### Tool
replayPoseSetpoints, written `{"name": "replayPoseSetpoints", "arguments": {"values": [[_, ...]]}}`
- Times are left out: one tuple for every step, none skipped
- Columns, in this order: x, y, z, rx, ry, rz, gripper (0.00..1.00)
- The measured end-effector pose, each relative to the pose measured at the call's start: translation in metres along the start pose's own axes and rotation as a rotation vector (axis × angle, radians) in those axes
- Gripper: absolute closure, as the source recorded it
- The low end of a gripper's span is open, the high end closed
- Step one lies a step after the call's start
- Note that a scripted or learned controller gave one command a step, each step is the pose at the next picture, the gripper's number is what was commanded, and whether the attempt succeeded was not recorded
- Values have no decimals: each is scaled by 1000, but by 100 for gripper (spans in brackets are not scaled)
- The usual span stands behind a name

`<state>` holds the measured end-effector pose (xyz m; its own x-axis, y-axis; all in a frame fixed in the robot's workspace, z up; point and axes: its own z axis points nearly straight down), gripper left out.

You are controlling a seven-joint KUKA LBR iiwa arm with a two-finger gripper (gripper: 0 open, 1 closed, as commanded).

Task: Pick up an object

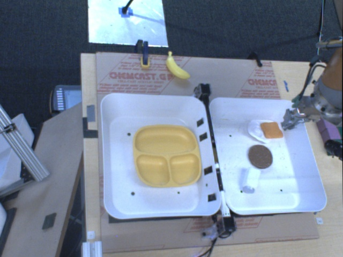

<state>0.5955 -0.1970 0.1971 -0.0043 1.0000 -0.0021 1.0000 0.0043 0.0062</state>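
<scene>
Orange square foam block (271,130) lies just left of my metal two-finger gripper (292,119), whose jaw opening I cannot tell.

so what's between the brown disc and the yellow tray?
Camera view: bare white floor of the right bin, then the black-clipped seam where the two bins meet, then bare floor of the left bin. No object lies between the brown disc and yellow tray.
</scene>
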Motion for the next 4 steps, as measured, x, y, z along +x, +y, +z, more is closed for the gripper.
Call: {"name": "replayPoseSetpoints", "arguments": {"values": [[0,1,-27,1,1,0,100],[44,-16,-19,7,3,-3,100],[95,-24,-13,6,4,-5,100],[152,-41,-8,7,4,-5,100]]}}
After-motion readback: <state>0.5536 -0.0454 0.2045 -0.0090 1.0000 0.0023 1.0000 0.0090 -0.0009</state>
